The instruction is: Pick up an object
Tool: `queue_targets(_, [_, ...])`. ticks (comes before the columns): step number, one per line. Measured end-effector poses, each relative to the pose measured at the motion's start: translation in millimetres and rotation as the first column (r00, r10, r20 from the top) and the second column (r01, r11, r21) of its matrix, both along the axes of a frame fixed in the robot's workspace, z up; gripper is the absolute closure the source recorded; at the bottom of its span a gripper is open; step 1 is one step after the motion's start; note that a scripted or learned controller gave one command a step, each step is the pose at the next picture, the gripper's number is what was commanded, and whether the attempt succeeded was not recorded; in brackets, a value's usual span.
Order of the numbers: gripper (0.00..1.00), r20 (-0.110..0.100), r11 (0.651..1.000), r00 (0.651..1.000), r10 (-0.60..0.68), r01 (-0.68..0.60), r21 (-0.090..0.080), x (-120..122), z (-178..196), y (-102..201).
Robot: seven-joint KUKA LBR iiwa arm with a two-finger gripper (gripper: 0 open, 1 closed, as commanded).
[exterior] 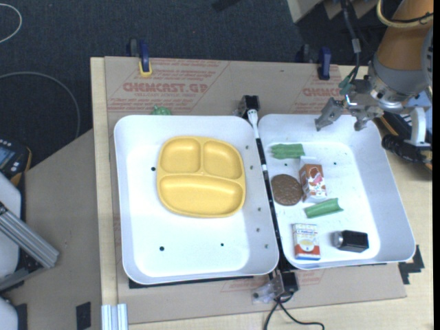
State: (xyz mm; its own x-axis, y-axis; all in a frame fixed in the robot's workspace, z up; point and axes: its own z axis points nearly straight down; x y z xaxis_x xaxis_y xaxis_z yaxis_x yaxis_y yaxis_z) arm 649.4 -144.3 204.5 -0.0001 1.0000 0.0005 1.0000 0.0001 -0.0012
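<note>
My gripper (344,118) hangs over the far rim of the right bin (385,205), its two fingers spread open with nothing between them. Below it in that bin lie a green pod (287,150), a brown round cookie (287,189), a small red and white carton (313,181), a second green pod (323,208), another red and white carton (306,242) and a black block (351,240). The gripper is well above and behind all of them, nearest the upper green pod.
The left bin (137,232) holds a yellow divided plate (201,177). Black clips (249,104) sit at the seam between the bins. Blue clamps (144,52) hold the cardboard board at the back. Cables run along the right edge.
</note>
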Motion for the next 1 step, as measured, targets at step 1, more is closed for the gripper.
queue_targets(1, [0.00,-0.011,1.000,1.000,0.003,-0.002,0.004,-45.9,-81.1,44.6])
